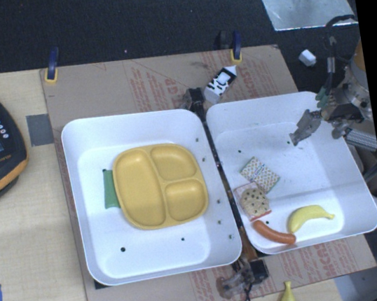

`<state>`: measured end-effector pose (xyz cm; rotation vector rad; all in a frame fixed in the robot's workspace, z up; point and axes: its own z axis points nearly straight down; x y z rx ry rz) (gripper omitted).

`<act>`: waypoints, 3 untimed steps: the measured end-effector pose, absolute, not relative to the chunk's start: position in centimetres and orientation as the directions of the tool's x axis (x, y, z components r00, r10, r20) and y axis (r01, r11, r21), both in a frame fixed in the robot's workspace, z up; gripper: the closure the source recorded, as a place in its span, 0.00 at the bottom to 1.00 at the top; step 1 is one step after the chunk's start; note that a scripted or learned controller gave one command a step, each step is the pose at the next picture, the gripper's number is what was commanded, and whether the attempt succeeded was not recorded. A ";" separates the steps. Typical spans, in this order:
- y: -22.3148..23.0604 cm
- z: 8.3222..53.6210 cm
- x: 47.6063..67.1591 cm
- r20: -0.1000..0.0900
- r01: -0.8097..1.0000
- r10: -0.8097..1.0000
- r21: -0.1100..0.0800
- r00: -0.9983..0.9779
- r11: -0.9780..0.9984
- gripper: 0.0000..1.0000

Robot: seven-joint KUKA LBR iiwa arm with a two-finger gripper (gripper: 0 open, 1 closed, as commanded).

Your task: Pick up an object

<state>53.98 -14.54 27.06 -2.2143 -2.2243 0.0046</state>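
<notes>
yellow banana [310, 216] low in the right bin [333, 166], sausage [273, 232] just beside it.
gripper [303, 128] hangs over that bin's upper part, well apart, holding nothing; whether it's released or clenched, cannot tell. risk: a descent onto bare floor, or the curved fruit slipping.

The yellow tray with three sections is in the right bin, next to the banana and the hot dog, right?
Not quite. The yellow tray sits in the left bin, as the camera view shows. The banana and the hot dog lie in the right bin, near its front edge.
</notes>
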 end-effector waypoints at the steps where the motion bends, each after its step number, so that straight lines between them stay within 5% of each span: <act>1: -9.2 12.8 53.4 0.000 1.000 1.000 -0.007 -0.006 0.006 0.00; 3: -9.3 9.2 59.1 -0.001 1.000 1.000 -0.004 -0.007 0.007 0.00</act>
